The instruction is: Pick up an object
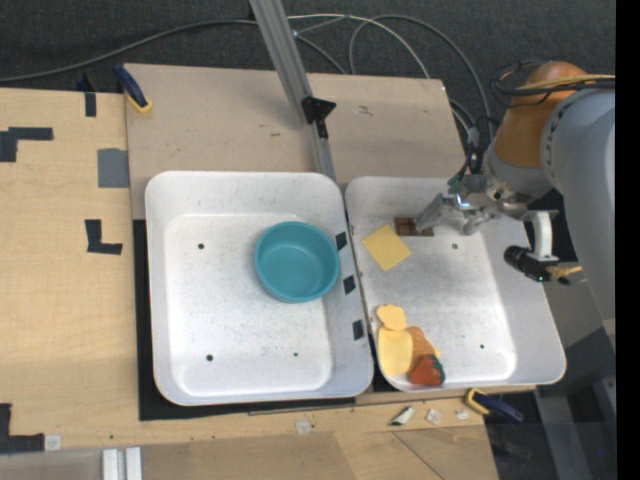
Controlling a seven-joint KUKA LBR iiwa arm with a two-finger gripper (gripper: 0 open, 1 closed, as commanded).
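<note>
My gripper (420, 223) reaches in from the right, low over the back left part of the right bin (500, 308). Its tip is at a small dark brown block (404, 226); whether it touches the block is unclear. Just left and in front of the block lies a flat yellow square (386, 246). In the right bin's front left corner sit a pale yellow piece (393, 340) and a red and orange piece (427, 368), close together. A blue bowl (295, 260) stands upright in the left bin (200, 318), towards its right side.
A slanted metal pole (285, 43) crosses the bench behind the bins, with cables (400, 28) looping to the arm. Blue and yellow clamps sit at the back left (133, 88) and front right (490, 403) of the bench.
</note>
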